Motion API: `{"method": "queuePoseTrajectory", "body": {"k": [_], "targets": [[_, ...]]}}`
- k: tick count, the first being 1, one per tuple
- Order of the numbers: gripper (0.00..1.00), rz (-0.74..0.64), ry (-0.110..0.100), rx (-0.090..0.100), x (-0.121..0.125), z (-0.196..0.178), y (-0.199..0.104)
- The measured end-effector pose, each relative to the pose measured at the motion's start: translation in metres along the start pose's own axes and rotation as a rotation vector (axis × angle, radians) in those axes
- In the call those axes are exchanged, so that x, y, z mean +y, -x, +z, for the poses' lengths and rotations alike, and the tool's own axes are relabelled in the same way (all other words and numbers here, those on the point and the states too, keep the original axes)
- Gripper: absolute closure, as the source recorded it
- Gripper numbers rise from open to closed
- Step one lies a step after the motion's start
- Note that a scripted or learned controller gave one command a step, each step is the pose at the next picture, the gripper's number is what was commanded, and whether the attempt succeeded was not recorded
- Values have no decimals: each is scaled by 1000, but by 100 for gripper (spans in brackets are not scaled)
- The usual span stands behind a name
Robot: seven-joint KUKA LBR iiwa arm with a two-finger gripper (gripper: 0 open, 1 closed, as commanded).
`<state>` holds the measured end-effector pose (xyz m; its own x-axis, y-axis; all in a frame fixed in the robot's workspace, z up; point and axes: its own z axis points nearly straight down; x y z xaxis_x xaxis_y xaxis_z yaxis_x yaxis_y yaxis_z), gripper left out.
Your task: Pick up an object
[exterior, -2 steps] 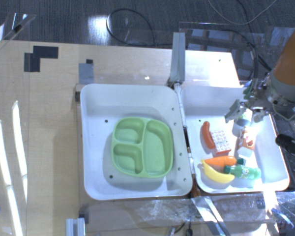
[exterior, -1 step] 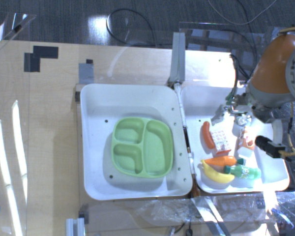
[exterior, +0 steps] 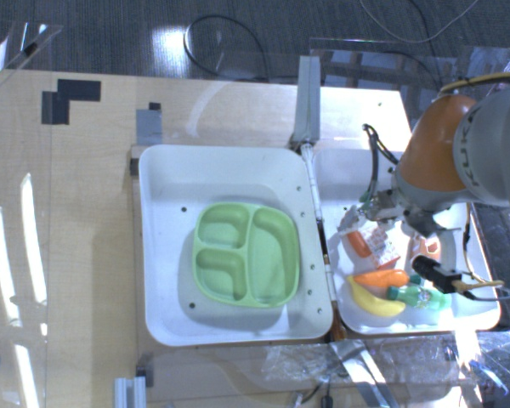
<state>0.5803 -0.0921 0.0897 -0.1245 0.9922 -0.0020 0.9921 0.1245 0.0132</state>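
Jaws: I cannot tell their state; the gripper (exterior: pixel 382 215) hangs over the banana (exterior: pixel 372 300) pile, so aim squarely, perhaps.

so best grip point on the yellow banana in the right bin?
Probably the middle of the curved yellow banana, coming straight down with the fingers across its narrow width. It lies flat along the near wall of the right white bin, with an orange carrot close behind it and a green bottle at its right end, so the left half looks freer.
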Motion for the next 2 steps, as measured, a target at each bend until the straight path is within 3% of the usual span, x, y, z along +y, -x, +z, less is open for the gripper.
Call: {"method": "queuePoseTrajectory", "body": {"k": [1, 2], "targets": [[100, -3, 10, 0, 4, -14, -1], [100, 21, -3, 1, -5, -141, -42]]}}
